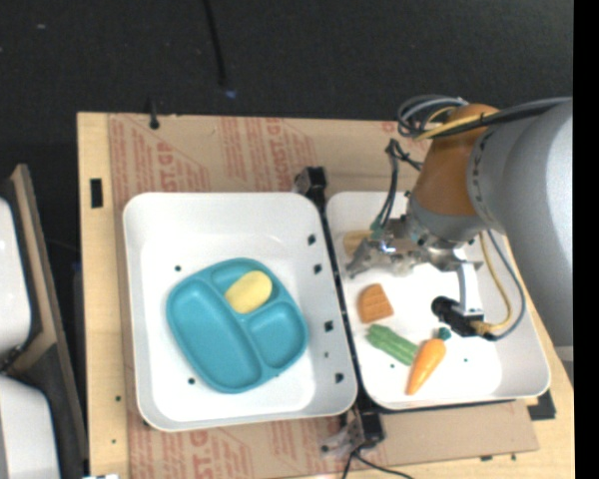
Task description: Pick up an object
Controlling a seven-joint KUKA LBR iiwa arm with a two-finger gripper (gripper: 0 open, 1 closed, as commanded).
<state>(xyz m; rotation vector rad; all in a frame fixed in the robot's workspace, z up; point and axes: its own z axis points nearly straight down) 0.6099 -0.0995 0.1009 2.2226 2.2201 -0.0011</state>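
My gripper (pixel 377 253) hangs low over the back left part of the right bin (pixel 519 367), close to the divider between the bins. An orange block (pixel 375 303) lies just in front of it. Further forward are a green vegetable piece (pixel 391 343) and an orange carrot (pixel 426 363), which touch at one end. A small tan thing (pixel 356 239) sits by the bin wall right behind the gripper, partly hidden. In the left bin (pixel 150 238), a yellow lemon-like piece (pixel 249 291) rests on a blue divided plate (pixel 230 342).
The grey arm with its orange band (pixel 449 173) covers the back right of the right bin. Cables and a black connector (pixel 457 317) hang from the wrist over the bin's middle. Black clips line the divider (pixel 331 297).
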